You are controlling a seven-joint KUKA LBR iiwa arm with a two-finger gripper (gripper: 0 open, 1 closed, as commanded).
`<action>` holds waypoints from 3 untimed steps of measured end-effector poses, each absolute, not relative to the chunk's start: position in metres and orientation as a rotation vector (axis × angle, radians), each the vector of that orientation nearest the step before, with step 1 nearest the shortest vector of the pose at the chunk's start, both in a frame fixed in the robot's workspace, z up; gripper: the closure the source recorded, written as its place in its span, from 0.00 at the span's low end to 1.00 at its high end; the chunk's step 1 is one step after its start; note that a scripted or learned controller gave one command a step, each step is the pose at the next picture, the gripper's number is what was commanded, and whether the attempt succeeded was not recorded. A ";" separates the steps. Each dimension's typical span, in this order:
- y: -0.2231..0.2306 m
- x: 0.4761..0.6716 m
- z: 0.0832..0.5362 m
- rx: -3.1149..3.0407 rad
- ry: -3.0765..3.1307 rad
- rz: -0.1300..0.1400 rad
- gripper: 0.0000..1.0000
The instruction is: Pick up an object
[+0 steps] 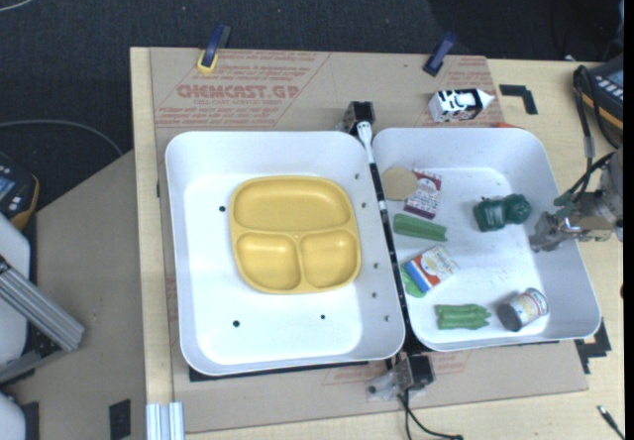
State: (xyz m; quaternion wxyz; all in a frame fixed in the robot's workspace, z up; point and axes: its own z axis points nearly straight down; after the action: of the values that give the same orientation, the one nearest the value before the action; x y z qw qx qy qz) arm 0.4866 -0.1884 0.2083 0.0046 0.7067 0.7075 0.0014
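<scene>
The right bin (515, 146) holds several small objects. A red and white carton (424, 194) lies near its left wall, with a green pod (420, 227) just below it. A dark green cup-like object (500, 212) lies toward the right. A white packet with blue and red print (428, 271) sits lower left. A green toy vegetable (463, 316) and a small can (523, 308) rest near the front wall. My gripper (551, 231) hangs at the bin's right side, just right of the dark green object and apart from it.
The left bin (198, 260) carries a yellow divided plate (295, 232). A black and white toy (461, 104) lies on the cardboard behind the right bin. Clamps (210, 48) sit at the board's back edge. Cables run along the right.
</scene>
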 end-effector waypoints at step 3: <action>-0.090 0.473 0.228 2.220 2.230 0.000 1.00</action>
State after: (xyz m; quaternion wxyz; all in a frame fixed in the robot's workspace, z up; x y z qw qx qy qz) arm 0.4732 -0.0905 0.2282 -0.0022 0.7055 0.7087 0.0001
